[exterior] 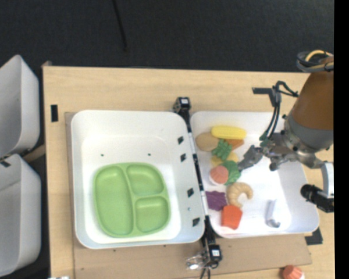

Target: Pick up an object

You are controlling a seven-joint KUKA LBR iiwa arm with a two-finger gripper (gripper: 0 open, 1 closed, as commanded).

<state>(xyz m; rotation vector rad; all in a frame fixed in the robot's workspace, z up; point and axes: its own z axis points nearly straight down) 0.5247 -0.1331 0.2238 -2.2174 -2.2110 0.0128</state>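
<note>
Toy food (224, 156) lay crowded in the right bin (291, 214); the fingers (250, 156), whose state I could not tell, risked nudging neighbours instead of gripping one piece.

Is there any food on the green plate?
No, it is empty. The green plate in the left bin shows three bare compartments; the toy food all lies in the right bin.
</note>
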